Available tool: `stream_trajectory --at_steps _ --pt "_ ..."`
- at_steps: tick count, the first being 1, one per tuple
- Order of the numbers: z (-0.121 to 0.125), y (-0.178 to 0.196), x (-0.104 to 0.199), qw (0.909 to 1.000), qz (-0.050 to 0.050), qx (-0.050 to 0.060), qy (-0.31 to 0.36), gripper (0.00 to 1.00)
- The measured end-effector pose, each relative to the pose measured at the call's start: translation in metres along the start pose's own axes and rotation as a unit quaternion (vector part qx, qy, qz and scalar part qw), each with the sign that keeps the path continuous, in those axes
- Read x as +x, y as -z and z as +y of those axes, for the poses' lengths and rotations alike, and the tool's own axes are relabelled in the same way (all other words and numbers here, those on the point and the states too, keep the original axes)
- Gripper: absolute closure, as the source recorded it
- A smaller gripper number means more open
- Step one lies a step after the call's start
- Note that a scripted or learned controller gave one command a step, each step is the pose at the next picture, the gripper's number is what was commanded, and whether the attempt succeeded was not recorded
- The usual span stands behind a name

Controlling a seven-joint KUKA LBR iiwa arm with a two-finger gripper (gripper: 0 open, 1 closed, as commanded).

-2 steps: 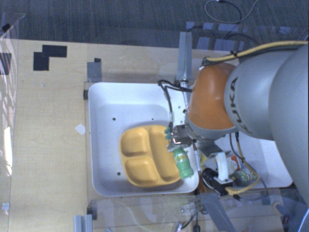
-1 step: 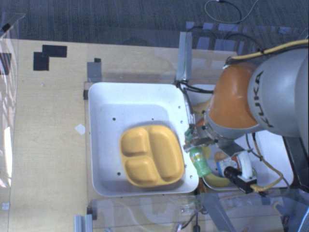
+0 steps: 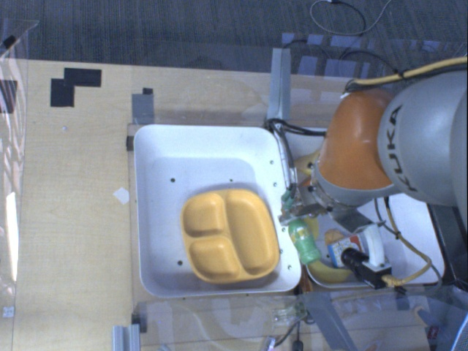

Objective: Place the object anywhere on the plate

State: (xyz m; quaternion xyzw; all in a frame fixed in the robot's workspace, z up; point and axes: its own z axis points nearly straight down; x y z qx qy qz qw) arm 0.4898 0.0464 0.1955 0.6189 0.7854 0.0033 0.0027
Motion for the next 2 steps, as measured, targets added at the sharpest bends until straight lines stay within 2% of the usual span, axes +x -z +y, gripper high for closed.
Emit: stream_trajectory --at_steps 1,2 --pt "0.0104 0.0311 0.0509 0.9908 0.0 0.002 0.135 1.0" --pt "0.0104 0.0311 0.0507 0.9909 0.0 0.002 0.135 0.0"
